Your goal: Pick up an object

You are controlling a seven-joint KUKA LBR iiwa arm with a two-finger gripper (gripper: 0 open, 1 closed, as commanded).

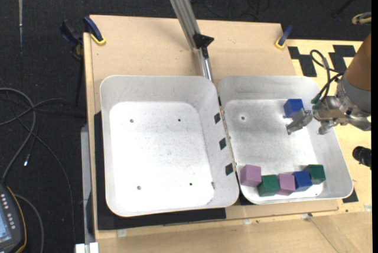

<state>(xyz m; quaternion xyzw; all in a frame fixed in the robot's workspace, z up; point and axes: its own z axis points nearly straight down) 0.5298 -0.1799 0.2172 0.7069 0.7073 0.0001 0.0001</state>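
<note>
From the camera view above the bench, the gripper (304, 120) hangs low over the right bin (260, 92), reaching in from the right; its fingers stand apart with nothing between them, one finger (297, 122) just below and beside the blue cube (293, 107). That cube sits alone in the upper right part of the bin, well apart from the others. It looks like a small, stiff block, probably light and unlikely to deform, so a squeeze on two opposite flat faces should hold; its smooth sides may slip if caught on a corner. It is a plain solid blue with crisp edges. Along the bin's near wall sits a row: a purple cube (251, 174), a green cube (269, 185), another purple, another blue and another green.
</note>
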